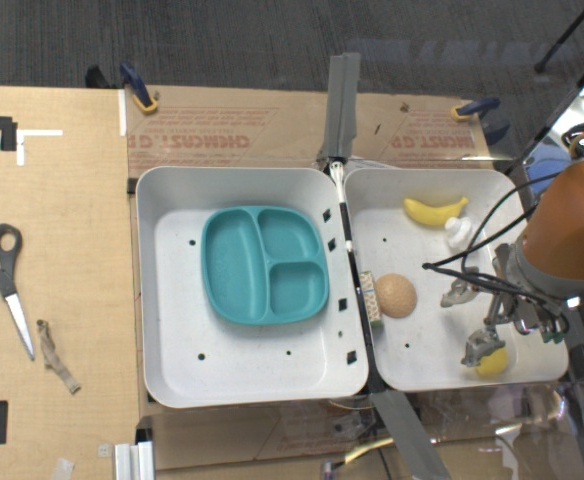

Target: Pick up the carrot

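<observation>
Arm (572,223) is closest to the lens, orange band up top. The gripper (484,346) hangs low over the near corner of its bin (422,258). I can't tell if it's open or closed from this angle.

Carrot: I can't say for sure which item it is. Best guess is the yellow piece (494,365) directly under the gripper, touching or nearly so. It's partly covered, so the shape is unclear. The other candidate is a small tan oblong (370,297) well away from the gripper, on the rim between the bins.

My read on the step: at or just above the grasp point, nothing visibly held. If the yellow piece is the target, next is close, then lift straight up and check it comes along. It sits near the bin wall, so there's little room on that side.

Around the gripper:
- tan ball (395,295), off toward the other bin, clear of the grasp
- banana (434,211) and a white piece (458,232), at the far end, apart
- cables (472,258) looping just above the gripper and hiding part of it
- teal tray (267,265) in the other bin (172,348), no factor
</observation>
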Controlling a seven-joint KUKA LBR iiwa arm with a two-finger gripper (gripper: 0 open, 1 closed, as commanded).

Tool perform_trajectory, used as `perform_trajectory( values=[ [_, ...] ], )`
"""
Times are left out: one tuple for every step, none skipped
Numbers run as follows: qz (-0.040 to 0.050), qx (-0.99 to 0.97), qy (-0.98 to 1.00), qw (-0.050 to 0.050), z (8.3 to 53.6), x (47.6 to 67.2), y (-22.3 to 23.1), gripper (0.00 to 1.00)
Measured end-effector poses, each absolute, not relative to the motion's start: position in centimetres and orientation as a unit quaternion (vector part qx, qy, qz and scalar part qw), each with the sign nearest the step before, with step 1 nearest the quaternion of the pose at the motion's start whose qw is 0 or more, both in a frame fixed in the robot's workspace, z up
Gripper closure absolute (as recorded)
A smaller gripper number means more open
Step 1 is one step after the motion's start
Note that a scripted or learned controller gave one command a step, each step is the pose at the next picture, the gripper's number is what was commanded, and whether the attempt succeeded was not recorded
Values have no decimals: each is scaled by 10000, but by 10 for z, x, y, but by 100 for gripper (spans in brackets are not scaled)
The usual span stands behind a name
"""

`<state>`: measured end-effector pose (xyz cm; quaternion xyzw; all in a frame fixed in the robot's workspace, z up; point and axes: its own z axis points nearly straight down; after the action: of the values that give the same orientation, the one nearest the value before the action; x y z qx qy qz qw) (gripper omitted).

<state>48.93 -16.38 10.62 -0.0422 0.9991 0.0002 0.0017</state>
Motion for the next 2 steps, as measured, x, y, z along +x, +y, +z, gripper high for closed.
perform_trajectory(
  values=[
    [-4, 323, 9995, 29, 111, 501, -222, 0],
    [-9, 311, 9995, 59, 121, 503, -222, 100]
  ],
)
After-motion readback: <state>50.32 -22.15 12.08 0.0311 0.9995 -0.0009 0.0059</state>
